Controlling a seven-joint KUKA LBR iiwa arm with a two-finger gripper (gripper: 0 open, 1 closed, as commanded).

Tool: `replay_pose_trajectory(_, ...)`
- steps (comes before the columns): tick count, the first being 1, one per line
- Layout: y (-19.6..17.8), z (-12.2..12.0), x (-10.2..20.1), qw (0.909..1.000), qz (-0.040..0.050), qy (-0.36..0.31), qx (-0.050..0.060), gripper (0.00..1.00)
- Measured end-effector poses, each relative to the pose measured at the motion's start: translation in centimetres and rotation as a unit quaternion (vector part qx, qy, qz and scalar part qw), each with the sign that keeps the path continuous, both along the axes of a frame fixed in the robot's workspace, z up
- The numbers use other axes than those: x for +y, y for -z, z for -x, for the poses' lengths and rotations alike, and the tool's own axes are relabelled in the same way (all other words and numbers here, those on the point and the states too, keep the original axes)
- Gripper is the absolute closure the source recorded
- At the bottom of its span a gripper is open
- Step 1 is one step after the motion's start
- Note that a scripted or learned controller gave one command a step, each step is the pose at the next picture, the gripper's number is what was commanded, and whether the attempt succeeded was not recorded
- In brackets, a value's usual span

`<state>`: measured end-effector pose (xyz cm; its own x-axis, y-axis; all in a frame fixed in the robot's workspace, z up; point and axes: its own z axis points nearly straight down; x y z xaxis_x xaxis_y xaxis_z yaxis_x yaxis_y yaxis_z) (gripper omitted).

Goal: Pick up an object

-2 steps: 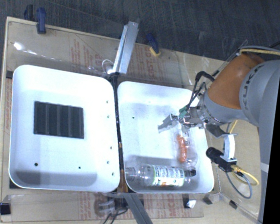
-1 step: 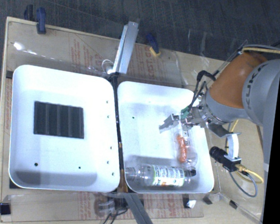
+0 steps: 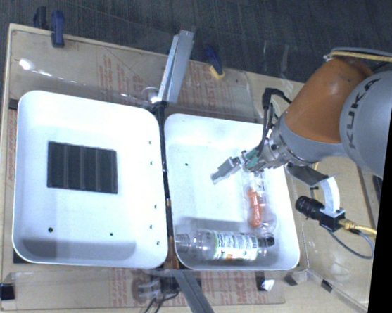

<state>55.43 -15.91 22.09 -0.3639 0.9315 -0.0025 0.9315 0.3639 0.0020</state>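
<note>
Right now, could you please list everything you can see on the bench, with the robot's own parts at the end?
White bins: 2, white, side by side on the bench; left bin, right bin.
Ridged pad: 1, dark grey, flat in the left bin.
Plastic bottle: 1, clear with a dark cap, lying along the right bin's near wall.
Clear packet: 1, transparent with orange contents, by the right bin's right wall.
Clamps: 2, blue, on the bench's far edge.
Metal bar: 1, grey, above the gap between the bins.
Arm: 1, grey with an orange band, from the right.
Gripper: 1, grey, over the right bin.
</note>
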Motion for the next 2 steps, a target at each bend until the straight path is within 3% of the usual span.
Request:
replay_pose_trajectory(1,4.9,2.6,-5.2,0.9998,-0.0007,0.017,0.003,0.0)
replay_pose_trajectory(2,6.6,2.8,-5.0,1.0,-0.0014,0.004,0.003,0.0)
